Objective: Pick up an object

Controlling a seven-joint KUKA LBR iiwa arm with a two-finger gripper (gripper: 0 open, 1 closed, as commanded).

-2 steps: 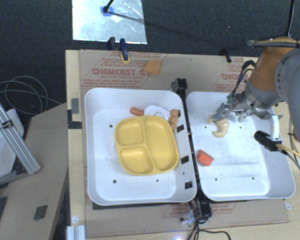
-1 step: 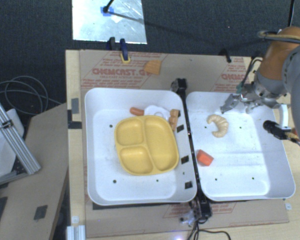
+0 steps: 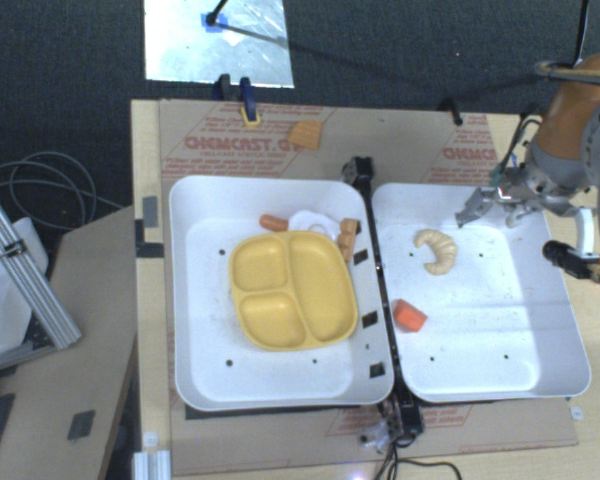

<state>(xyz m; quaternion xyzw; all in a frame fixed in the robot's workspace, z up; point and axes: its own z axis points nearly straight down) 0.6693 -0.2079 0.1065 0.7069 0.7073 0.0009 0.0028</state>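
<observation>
Pale curved croissant in right bin, just left of and below gripper; fingers spread, grasping nothing

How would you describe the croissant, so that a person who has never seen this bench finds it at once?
Look at the right white bin, the one beside the bin with the yellow divided plate. In its upper left part lies the croissant, a pale tan, curved pastry. Its only neighbour in that bin is a small orange piece lower down, which is brighter and not curved.
</observation>
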